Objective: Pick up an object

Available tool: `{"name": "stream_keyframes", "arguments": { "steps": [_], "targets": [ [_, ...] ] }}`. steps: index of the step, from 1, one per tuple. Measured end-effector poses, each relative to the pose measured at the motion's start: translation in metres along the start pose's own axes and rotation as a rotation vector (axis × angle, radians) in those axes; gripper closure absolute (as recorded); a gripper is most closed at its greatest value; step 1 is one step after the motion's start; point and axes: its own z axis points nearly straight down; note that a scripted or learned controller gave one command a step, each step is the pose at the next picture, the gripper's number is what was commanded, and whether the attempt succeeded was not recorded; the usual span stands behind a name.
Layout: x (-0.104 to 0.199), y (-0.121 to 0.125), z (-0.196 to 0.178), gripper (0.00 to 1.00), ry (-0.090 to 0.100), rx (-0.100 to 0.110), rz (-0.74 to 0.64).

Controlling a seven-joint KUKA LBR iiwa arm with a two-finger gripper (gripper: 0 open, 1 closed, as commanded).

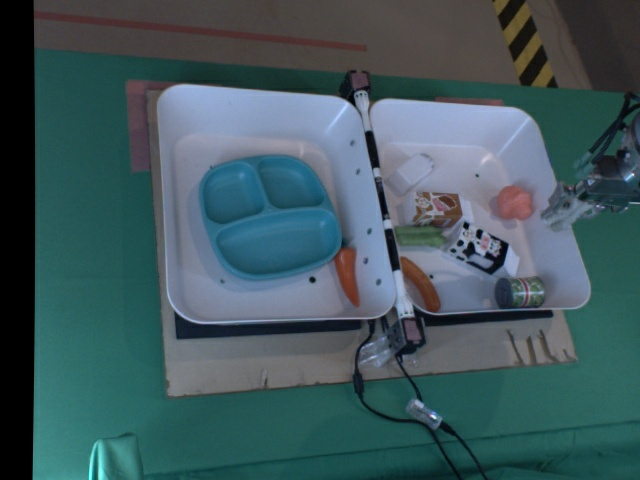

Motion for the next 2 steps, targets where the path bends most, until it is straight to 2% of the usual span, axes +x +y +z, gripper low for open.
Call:
{"name": "stream_keyframes", "arguments": {
  "steps": [2],
  "targets": [
    [0.0004, 0.0002, -0.0025, 1.00, 0.000, 0.000, -0.001]
  ]
}}
